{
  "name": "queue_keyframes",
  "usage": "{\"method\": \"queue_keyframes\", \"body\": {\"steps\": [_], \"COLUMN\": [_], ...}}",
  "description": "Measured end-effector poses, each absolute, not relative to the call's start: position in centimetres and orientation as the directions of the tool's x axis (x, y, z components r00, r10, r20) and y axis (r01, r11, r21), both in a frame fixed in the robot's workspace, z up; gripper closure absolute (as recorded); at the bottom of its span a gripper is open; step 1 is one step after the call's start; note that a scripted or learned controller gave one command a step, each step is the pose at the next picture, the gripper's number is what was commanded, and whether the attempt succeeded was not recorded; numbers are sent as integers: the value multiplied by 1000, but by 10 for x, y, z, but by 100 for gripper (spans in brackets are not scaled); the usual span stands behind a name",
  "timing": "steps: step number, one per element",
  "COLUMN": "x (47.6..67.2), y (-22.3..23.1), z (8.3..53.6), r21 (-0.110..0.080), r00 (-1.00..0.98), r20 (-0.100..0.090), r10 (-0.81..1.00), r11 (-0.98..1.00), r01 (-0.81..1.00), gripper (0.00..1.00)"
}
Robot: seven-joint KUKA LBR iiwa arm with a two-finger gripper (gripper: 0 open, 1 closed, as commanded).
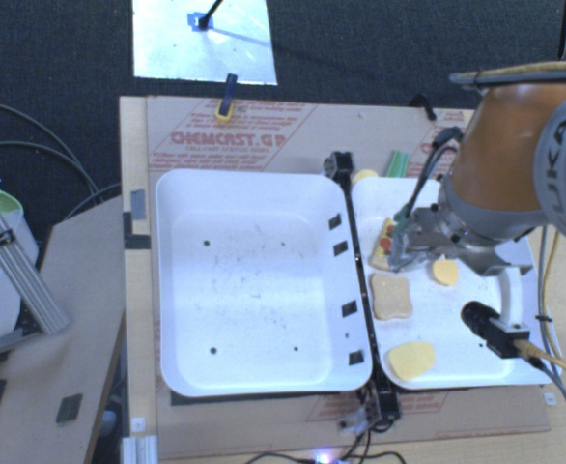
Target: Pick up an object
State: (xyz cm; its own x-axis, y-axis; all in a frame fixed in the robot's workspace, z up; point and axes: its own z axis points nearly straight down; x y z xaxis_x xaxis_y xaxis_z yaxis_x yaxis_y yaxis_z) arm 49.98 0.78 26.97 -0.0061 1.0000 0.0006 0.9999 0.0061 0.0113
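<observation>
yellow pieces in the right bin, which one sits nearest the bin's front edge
The large yellow disc in the right bin's front corner, below the toast slice. The small yellow piece lies further back, and the yellow bit sits at the back rim.

The arm (pixel 524 162) is grey with a broad orange band, part of a dark "KUKA" mark at three o'clock, and seemingly black cables trailing along it.

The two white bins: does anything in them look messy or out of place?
Nothing looks spilled or broken. All the pieces sit in the right bin: a toast slice, a yellow round, another by the gripper. The left bin shows just dark specks. Mildly odd: green sticks lie outside, behind the bins.
</observation>
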Motion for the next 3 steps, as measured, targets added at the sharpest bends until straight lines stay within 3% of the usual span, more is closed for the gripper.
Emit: {"method": "queue_keyframes", "body": {"steps": [1, 2, 3], "x": [488, 488, 514], "y": [-35, -2, 0], "z": [327, 413, 429], "r21": [9, 13, 7], "r00": [2, -8, -6], "r20": [-2, 1, 0], "r10": [1000, 1000, 1000], "r11": [-2, 8, 6], "r01": [1000, 1000, 1000], "gripper": [100, 100, 100]}}
